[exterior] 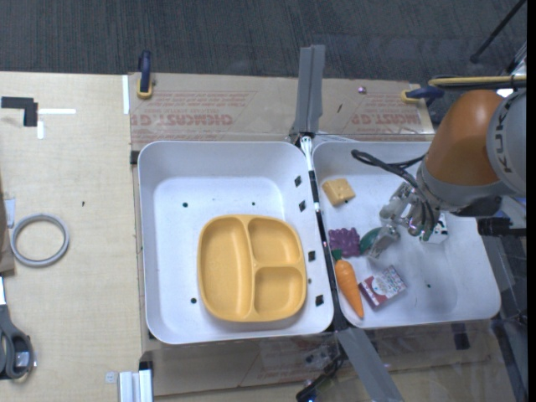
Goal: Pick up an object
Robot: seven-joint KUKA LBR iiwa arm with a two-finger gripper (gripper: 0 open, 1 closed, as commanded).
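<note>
Gripper low in right bin, finger spread indeterminate, nothing visibly held. Orange carrot lies along bin's left edge, near front corner, beside purple grapes.

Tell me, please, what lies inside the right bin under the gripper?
The right bin holds a cheese wedge, purple grapes, a carrot and a small red packet. The gripper partly covers something green.

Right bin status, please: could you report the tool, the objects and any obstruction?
Tool low over right bin, nothing seen gripped. Carrot, grapes, packet close below. Cable loops nearby.
</note>
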